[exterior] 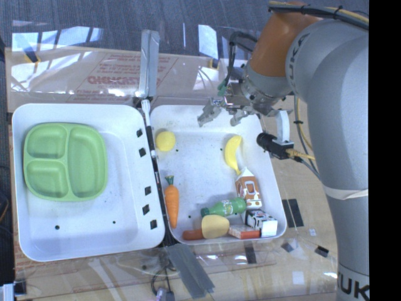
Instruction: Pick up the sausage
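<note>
1. Sausage [192, 234]: the reddish stub at the near rim of the right bin [188, 174], most of it hidden under the yellow block [215, 226]. Only its left end shows. That it is the sausage is my guess.
2. Near-edge clutter alongside it: carrot [171, 200] just to the left, upright along the bin wall; green bottle [225, 207] lying just behind the block; red box [244, 232] and dice-like cube [260, 221] to the right; juice carton [249, 189] behind those.
3. Mid bin: banana [232, 152] toward the right, lemon [165, 140] toward the left wall.
4. Far edge: gripper [218, 110] hovers over the bin's far rim, fingers spread apart, nothing between them. Arm [326, 86] comes in from the right.
5. Left bin [37, 231] has a green tray [64, 161]; not relevant.
6. Step, as I judge it: pre-approach. No grasp made, sausage untouched.
7. Relation: gripper and sausage are well apart, on opposite edges of the same bin. The sausage lies toward the camera and slightly left of the gripper.
8. Next move needs: travel across the bin to the near rim, then descend on the exposed left end.
9. Risk: tight spot. Block on top, carrot beside and the bin wall close by leave little finger clearance. A pinch could easily catch the block or carrot instead.
</note>
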Controlling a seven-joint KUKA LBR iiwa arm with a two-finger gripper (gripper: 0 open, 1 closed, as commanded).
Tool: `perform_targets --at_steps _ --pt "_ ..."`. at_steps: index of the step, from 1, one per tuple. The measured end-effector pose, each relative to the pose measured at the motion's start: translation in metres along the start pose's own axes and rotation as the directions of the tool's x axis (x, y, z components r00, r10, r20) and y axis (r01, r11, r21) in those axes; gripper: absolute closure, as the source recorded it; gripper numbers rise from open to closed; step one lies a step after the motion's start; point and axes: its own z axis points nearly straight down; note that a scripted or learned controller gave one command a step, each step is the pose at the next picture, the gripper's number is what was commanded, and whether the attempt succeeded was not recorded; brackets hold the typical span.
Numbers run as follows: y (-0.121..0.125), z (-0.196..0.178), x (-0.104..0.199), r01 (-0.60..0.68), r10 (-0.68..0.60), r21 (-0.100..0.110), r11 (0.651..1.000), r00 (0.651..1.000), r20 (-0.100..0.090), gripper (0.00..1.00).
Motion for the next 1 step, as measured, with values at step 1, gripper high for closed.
perform_targets --at_steps 1 --pt "0.0106 0.0881 0.0347 0.173 -0.173 -0.017 0.985 0.985 0.013 0.0"
